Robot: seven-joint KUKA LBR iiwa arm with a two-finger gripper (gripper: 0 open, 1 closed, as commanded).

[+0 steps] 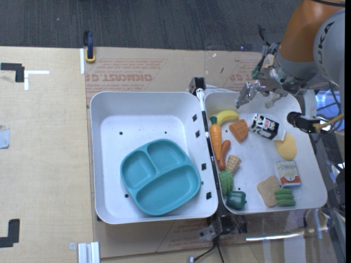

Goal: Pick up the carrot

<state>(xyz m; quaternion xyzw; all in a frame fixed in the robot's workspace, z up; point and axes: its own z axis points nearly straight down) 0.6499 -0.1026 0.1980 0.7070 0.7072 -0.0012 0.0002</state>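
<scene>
The carrot (216, 139) is orange with a green top and lies lengthwise along the left wall of the right bin (307, 169). Just right of it sits a thinner reddish-orange sausage-like piece (224, 153). A yellow banana (226, 116) rests above the carrot's top end. My gripper (258, 92) hangs over the far edge of the right bin, up and to the right of the carrot, well apart from it. Its fingers look spread and nothing sits between them.
The right bin also holds an orange wedge (239, 130), a black-and-white carton (265, 126), a yellow slice (286, 146), a small box (288, 174), bread (268, 191), green beans (284, 196), a waffle cone (233, 163) and green vegetables (230, 192). A teal divided plate (160, 176) lies in the left bin (109, 147).
</scene>
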